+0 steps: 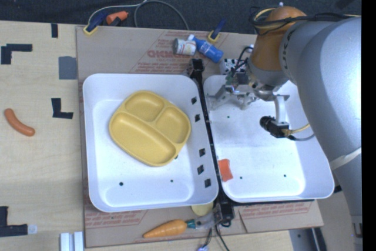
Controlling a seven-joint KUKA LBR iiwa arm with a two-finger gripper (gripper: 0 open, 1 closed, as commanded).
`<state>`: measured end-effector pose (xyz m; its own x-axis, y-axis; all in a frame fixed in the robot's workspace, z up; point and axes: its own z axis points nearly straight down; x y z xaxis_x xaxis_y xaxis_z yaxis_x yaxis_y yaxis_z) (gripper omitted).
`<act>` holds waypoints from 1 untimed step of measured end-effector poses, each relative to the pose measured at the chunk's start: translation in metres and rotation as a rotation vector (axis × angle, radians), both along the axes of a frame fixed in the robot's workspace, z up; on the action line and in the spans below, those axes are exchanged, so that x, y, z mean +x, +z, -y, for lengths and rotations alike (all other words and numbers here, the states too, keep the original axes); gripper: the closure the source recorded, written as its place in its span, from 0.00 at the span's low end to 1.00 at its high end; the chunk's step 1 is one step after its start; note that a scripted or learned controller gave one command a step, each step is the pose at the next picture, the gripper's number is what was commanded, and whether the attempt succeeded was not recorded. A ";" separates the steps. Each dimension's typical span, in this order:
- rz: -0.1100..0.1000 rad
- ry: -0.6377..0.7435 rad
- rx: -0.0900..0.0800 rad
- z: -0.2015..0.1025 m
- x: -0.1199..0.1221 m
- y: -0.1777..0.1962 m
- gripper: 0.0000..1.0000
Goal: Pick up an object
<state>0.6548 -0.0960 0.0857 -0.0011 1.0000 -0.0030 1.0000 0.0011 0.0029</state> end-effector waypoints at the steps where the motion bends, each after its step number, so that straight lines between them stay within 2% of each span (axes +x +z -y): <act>1: -0.002 -0.001 0.001 -0.001 0.001 0.000 0.00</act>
